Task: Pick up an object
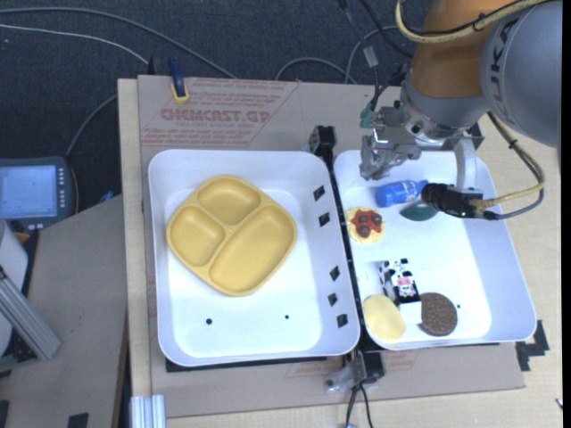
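Observation:
My gripper [378, 166] hangs over the far left part of the right bin [500, 266]. A small blue bottle [397, 192] lies just below and to the right of it, close to its tips but not between them. Beside the bottle sits a dark teal piece [417, 210]. A round toy pizza [366, 224] with red bits lies nearer the bin's left wall. Toward the front are a black and white toy [401, 281], a pale yellow piece [384, 317] and a brown round cookie [438, 314].
The left bin [178, 328] holds a yellow divided plate [232, 234]. A black divider with clips [335, 239] runs between the bins. The grey arm with its orange band [464, 34] comes in from the upper right.

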